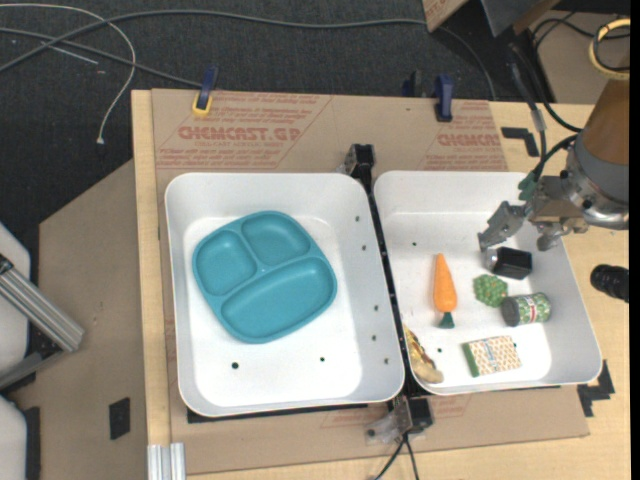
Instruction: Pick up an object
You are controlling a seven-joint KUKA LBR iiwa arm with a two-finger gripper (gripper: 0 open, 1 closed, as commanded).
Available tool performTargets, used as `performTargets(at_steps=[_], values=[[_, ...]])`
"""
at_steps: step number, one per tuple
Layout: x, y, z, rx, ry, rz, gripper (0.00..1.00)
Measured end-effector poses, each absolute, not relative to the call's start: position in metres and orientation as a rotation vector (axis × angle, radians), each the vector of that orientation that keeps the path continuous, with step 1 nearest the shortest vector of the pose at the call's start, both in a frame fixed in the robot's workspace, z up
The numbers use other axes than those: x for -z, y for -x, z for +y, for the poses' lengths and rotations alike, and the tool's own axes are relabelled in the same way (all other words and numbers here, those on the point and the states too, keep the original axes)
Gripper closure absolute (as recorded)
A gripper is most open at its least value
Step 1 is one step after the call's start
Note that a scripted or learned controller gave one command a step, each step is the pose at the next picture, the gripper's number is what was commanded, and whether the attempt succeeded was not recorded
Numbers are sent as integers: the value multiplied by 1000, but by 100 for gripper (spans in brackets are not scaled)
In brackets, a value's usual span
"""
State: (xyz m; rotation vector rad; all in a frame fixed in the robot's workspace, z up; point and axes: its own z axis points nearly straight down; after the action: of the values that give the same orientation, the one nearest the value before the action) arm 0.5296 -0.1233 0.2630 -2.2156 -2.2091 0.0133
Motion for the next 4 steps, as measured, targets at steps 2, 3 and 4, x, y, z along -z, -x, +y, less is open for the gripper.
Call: performTargets(at_steps=[2, 3, 4], values=[[-213, -539, -116, -5, 2216, -2217, 0], [-158, -529, -117, -4, 2218, -2216, 0], [-112, -534, -120, -4, 2218, -2217, 0]])
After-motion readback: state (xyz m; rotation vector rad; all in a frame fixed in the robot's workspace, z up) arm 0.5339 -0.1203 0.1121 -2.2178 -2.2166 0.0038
